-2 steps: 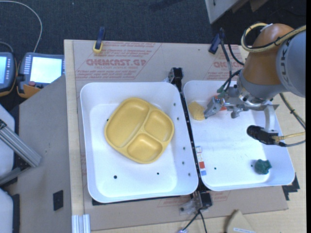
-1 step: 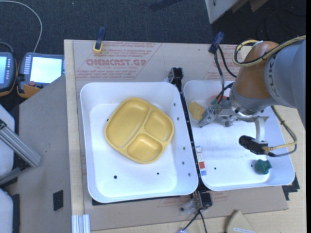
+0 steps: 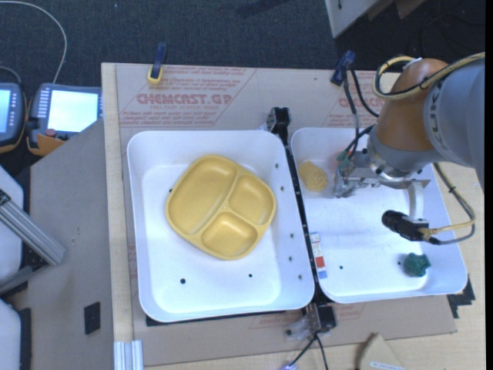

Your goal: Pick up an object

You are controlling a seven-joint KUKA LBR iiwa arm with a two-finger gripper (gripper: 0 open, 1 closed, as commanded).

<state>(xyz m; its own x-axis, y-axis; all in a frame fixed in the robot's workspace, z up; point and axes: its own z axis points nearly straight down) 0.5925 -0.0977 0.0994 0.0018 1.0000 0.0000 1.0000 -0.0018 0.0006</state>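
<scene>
arm (image 3: 431, 106) covering right bin's (image 3: 362, 280) far side

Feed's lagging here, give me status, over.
Gripper low in right bin, beside yellow lump. Nothing seen held. Green object near front corner.

I worked in a robotics lab: my bench (image 3: 231, 91) was a board stamped with a maker's name, clamped at twelve o'clock, carrying two white bins (image 3: 154, 284); a lit control pendant (image 3: 69, 110) sat at ten o'clock, cables trailing.
</scene>
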